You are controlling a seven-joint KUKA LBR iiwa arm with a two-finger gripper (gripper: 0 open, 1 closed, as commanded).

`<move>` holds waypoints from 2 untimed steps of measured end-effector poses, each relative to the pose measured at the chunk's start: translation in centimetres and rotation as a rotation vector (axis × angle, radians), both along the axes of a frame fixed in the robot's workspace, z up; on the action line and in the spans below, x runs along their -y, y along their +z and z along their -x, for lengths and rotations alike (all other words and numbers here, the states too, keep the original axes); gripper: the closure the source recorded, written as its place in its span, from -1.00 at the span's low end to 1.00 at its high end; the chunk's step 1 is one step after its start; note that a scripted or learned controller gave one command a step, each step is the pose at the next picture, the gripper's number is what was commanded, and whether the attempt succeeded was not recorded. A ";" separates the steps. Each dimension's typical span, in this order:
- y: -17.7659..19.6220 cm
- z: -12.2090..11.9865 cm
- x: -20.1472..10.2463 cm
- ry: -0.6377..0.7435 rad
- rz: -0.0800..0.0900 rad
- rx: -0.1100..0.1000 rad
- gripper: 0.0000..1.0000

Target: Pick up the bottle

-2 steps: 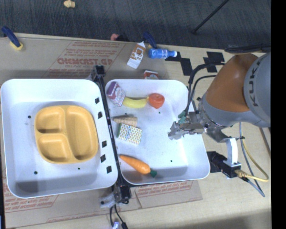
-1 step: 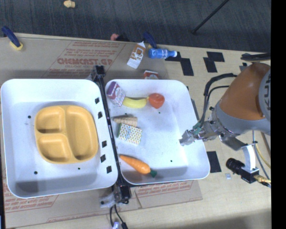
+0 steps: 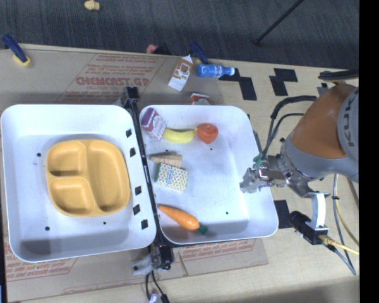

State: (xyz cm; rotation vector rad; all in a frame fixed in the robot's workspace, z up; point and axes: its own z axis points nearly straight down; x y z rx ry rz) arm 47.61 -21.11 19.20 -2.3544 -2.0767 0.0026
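A small blue bottle (image 3: pixel 211 71) lies on its side on the bench, just beyond the far rim of the right bin (image 3: pixel 256 216). My gripper (image 3: pixel 251 180) hangs over the right edge of that bin, low near the wall, far from the bottle. Nothing shows in its grasp. The grey arm with its orange band (image 3: pixel 322 128) reaches in from the right.
The right bin holds a purple-and-white carton (image 3: pixel 153 123), a banana (image 3: pixel 179 135), a red tomato (image 3: pixel 206 132), a wafer (image 3: pixel 167 160), a patterned packet (image 3: pixel 172 177) and a carrot (image 3: pixel 180 217). A yellow divided plate (image 3: pixel 88 175) sits in the left bin (image 3: pixel 19 232). A small carton (image 3: pixel 181 73) lies beside the bottle.
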 end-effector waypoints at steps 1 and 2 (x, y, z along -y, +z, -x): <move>0.6 0.0 -0.3 0.051 0.001 0.002 1.00; -0.5 0.0 -6.8 0.216 -0.003 -0.002 1.00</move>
